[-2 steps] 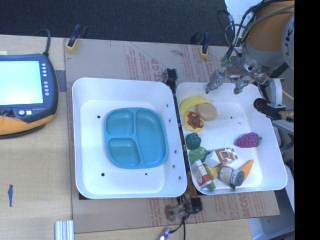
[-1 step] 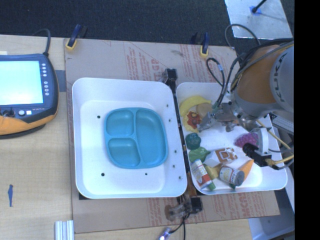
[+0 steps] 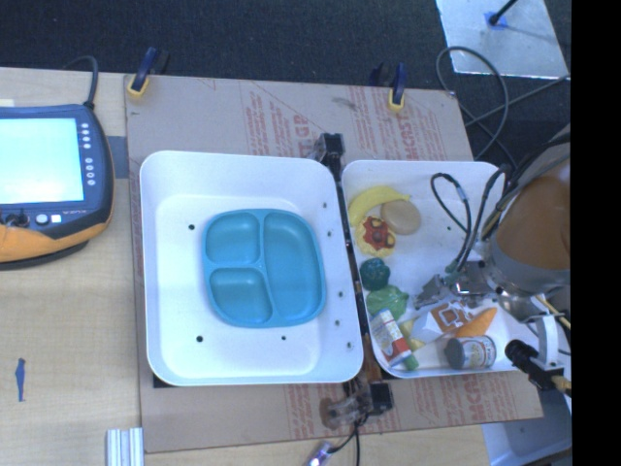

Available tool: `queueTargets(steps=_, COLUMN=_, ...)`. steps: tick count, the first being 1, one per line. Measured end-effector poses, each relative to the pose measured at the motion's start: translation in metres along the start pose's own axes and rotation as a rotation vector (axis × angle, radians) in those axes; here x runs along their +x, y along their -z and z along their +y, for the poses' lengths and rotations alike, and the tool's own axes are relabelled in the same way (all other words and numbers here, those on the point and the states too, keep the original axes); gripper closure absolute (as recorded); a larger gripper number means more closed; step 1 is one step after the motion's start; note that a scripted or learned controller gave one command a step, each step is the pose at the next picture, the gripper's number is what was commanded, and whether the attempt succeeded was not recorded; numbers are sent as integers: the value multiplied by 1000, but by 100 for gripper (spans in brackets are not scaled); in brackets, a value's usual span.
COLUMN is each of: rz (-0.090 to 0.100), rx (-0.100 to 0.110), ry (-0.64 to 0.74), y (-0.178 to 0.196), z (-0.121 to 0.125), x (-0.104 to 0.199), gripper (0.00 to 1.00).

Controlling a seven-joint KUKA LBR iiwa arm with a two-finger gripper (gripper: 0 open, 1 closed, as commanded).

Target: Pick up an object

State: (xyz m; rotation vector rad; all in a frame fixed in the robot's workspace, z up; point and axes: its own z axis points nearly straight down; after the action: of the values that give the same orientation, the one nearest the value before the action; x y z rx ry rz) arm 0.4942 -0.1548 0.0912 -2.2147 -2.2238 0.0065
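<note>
The right bin [image 3: 427, 246] holds several toy foods. A yellow banana [image 3: 374, 201], a tan round piece [image 3: 402, 217] and a red-and-yellow piece [image 3: 376, 233] lie at its far left. A dark green piece [image 3: 375, 274] and a lighter green one [image 3: 386, 301] sit below them. Near the front lie a small bottle [image 3: 390, 339], a can [image 3: 472, 352], an orange carrot [image 3: 476, 320] and a small carton [image 3: 447, 316]. My gripper [image 3: 444, 287] hangs low over the bin's right middle, just above the carton and carrot. I see nothing held in it.
A blue divided plate [image 3: 262, 265] lies in the left bin [image 3: 155, 260]. The arm's grey and orange wrist [image 3: 532, 229] and black cables [image 3: 456, 207] cover the right bin's right side. A tablet-like pendant [image 3: 44, 178] rests at the far left of the bench.
</note>
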Motion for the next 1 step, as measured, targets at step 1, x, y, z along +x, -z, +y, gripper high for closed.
queueTargets(steps=1, rz=-1, rx=0, ry=6, y=10, z=0, x=0, gripper=100)
